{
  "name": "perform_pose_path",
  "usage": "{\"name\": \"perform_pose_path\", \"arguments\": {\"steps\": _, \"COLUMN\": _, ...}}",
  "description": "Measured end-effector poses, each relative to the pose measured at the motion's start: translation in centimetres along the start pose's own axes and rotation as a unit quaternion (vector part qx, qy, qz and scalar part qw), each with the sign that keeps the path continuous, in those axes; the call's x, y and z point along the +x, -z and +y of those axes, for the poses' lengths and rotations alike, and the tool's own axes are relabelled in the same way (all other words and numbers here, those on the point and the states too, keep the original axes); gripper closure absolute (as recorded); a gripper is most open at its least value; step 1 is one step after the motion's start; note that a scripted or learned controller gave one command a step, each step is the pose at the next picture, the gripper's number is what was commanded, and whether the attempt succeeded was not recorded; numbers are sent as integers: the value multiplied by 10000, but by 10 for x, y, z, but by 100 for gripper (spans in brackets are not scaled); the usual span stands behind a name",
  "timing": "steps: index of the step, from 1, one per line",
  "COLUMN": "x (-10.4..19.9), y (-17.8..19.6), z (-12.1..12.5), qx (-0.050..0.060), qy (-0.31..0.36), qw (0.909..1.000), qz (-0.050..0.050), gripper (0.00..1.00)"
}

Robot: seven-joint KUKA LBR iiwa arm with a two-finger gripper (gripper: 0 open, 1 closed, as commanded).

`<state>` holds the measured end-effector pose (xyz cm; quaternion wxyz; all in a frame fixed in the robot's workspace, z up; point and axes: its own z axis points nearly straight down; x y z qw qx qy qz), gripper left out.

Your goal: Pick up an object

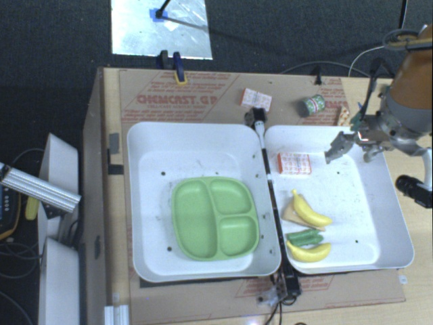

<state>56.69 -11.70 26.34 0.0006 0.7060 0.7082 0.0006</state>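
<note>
Seen from above: grey two-finger gripper [353, 147] over the shallow white right bin [389, 202], jaw state impossible to tell, well apart from the curved yellow plastic banana [311, 212] near the divider, likely to close on air or slip off that rounded skin.

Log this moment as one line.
tool: above right bin, nothing held | bananas, red-and-white box: untouched | green tray: left bin

bins [203, 135] – 2 | bananas [311, 212] – 2 | green tray [215, 218] – 1 | red-and-white box [294, 162] – 1
</note>
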Motion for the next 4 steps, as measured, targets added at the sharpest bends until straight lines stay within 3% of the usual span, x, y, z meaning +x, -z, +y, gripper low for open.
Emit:
{"name": "perform_pose_path", "arguments": {"steps": 1, "x": 16, "y": -107, "z": -22, "qx": 10, "qy": -11, "qw": 10000, "qz": 1, "gripper": 0}}
{"name": "perform_pose_path", "arguments": {"steps": 2, "x": 30, "y": -179, "z": -21, "qx": 0, "qy": -11, "qw": 10000, "qz": 0, "gripper": 0}}
{"name": "perform_pose_path", "arguments": {"steps": 3, "x": 33, "y": -179, "z": -33, "qx": 15, "qy": -14, "qw": 10000, "qz": 4, "gripper": 0}}
{"name": "perform_pose_path", "arguments": {"steps": 4, "x": 33, "y": -169, "z": -32, "qx": 4, "qy": -11, "qw": 10000, "qz": 3, "gripper": 100}}
